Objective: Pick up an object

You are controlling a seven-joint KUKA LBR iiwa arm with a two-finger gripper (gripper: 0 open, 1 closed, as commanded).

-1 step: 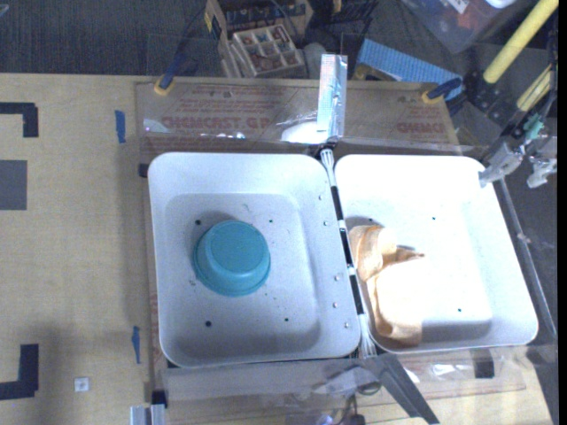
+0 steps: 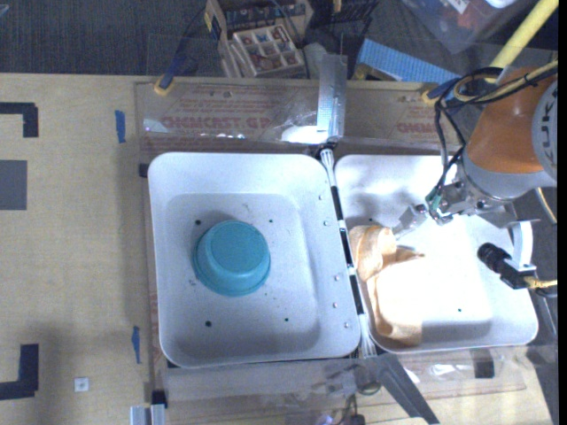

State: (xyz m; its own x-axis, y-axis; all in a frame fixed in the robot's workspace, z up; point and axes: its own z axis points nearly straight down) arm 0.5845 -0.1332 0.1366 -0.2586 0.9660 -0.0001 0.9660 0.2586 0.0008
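From above, the left bin [image 2: 173, 184] holds a teal bowl [image 2: 232, 257], upside down near its middle, while the right bin [image 2: 509, 326] holds a tan, cloth-like object [image 2: 390, 286] lying against its left wall and reaching toward the near edge. The grey arm with its orange band [image 2: 505, 144] reaches in from the right over the far part of the right bin. Its gripper [image 2: 415, 220] hangs just above the far end of the tan object, with nothing seen between the fingers; whether they are spread or closed I cannot tell.

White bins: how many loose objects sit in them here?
2. A teal bowl sits upside down in the left bin; a tan cloth-like item lies at the right bin's left side. The arm may hide more.
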